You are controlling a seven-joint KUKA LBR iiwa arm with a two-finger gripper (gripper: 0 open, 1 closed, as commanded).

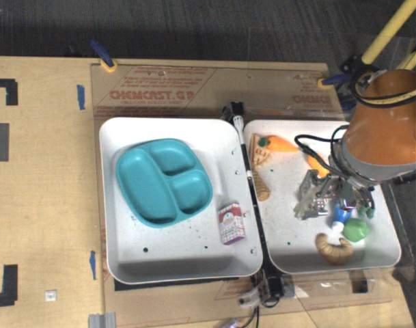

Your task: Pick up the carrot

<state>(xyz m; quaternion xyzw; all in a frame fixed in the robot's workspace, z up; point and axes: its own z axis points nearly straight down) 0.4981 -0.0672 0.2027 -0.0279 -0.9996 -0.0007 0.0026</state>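
Carrot [279,143] lies by the right bin's [392,251] top-left corner; whether the jaws [317,200] grip, I cannot tell

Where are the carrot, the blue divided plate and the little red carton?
carrot [281,143]: camera view, on its orange body, right bin's top left.
blue divided plate [164,181]: camera view, on the central ridge between compartments.
little red carton [231,223]: camera view, on its front face.

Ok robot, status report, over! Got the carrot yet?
Gripper low in right bin, nothing seen in it. Carrot at bin's far left corner, ungrasped. Waffle piece touching carrot.
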